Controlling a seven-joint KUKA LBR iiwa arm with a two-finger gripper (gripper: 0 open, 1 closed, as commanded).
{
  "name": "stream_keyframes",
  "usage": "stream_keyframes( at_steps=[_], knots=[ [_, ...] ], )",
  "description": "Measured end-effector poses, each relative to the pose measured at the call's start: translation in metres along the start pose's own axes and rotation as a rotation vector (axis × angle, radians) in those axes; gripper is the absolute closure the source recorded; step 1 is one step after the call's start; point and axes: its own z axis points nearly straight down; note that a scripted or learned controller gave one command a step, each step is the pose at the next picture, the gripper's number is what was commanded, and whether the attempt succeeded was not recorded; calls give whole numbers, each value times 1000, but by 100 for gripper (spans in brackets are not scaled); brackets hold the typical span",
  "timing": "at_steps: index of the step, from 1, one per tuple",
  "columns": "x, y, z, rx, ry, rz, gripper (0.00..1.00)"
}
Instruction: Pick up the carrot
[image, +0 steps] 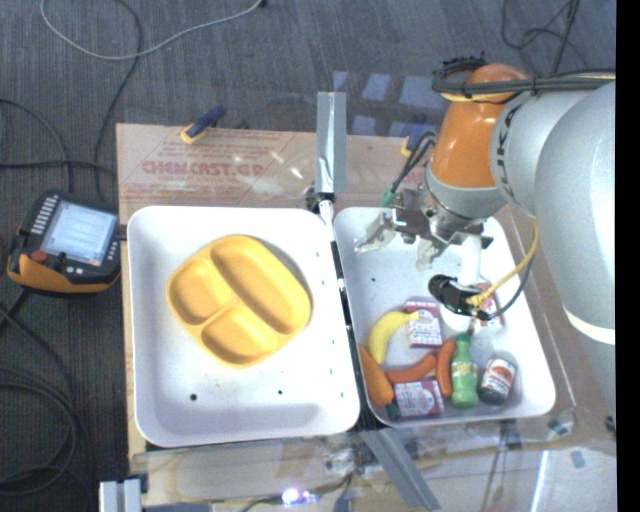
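- Dark grey carpet (200, 70) is covering the floor around the counter (240, 165), its wooden top lying pale under the light.
- Black cables (25, 400) are trailing across the carpet at left.
- A handheld control pendant (65, 245) is lying on the floor just beside the counter, its screen glowing.
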Motion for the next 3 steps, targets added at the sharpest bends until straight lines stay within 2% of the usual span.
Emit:
stream_keyframes(
  at_steps=[1,2,3],
  knots=[
    [1,0,-6,5,0,-1,100],
    [1,0,-6,6,1,-1,0],
    [-8,23,0,0,0,226,0]
  ],
)
